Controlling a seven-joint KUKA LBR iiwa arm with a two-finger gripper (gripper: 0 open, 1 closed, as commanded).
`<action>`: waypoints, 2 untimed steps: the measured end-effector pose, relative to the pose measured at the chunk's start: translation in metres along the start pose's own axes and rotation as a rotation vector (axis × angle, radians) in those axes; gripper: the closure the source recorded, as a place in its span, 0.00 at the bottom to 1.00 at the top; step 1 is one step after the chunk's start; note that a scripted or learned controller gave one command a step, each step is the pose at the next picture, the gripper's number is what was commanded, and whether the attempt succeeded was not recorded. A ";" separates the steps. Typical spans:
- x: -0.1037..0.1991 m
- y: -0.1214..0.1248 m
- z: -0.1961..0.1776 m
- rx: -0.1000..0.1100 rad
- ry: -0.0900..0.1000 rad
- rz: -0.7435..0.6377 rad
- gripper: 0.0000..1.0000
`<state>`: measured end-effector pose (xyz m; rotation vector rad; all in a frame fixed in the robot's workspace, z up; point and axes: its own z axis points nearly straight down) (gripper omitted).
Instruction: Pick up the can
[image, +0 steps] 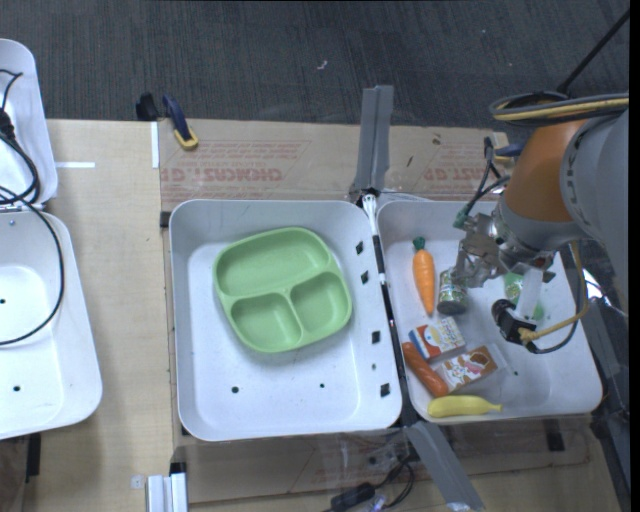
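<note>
The can is small and greenish with a dark top. It stands upright in the right bin, just right of a carrot. My gripper hangs directly over the can, its tip at the can's upper right edge. The wrist hides the spot where they meet, so I cannot see whether it is gripped. The grey arm with its orange band comes in from the upper right.
The right bin also holds two small cartons, a second orange vegetable, a banana and a green-and-white item behind the wrist. A green divided plate lies in the left bin.
</note>
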<state>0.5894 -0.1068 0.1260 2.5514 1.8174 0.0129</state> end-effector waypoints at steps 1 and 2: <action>-0.026 0.050 0.029 0.015 -0.004 0.044 1.00; 0.031 0.062 0.038 0.016 -0.007 0.347 1.00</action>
